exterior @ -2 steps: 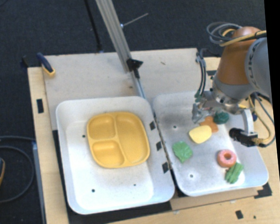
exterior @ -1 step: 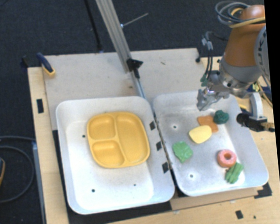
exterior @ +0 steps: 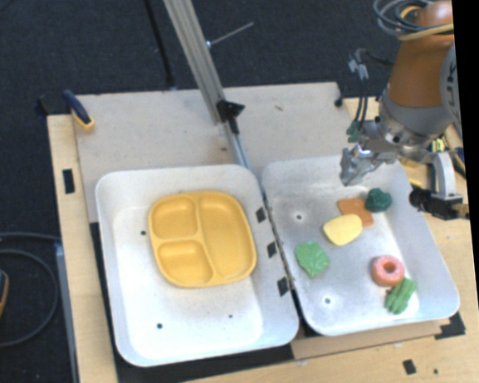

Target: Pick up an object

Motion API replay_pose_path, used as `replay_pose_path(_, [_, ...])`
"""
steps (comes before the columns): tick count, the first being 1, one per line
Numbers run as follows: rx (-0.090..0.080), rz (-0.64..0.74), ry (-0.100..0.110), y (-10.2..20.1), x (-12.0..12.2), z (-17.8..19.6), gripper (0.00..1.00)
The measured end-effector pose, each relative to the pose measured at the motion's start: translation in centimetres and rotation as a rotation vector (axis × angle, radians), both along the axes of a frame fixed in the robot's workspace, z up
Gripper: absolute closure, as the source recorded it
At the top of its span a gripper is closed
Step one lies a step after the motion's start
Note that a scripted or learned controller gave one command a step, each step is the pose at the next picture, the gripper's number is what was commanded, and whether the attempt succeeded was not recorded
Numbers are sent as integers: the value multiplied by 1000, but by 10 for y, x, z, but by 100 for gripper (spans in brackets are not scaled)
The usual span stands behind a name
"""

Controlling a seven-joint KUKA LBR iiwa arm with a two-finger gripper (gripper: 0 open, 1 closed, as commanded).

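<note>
Dark carpet surrounded the table where the jaws (exterior: 353, 171), their opening impossible to tell, hung over the right bin (exterior: 322, 179), nearest the orange block (exterior: 353, 207) just below them.

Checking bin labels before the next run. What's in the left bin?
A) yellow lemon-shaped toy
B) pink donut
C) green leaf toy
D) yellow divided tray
D: the yellow divided tray lies flat in the left bin, while the pink donut and the other small toys lie in the right bin.
</note>
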State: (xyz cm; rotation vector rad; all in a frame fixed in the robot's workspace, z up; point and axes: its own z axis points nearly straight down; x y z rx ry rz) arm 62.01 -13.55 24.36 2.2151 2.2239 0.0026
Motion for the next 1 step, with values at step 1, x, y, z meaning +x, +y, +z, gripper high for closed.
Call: replay_pose_path(1, [1, 2, 3, 55, -13, -8, 100])
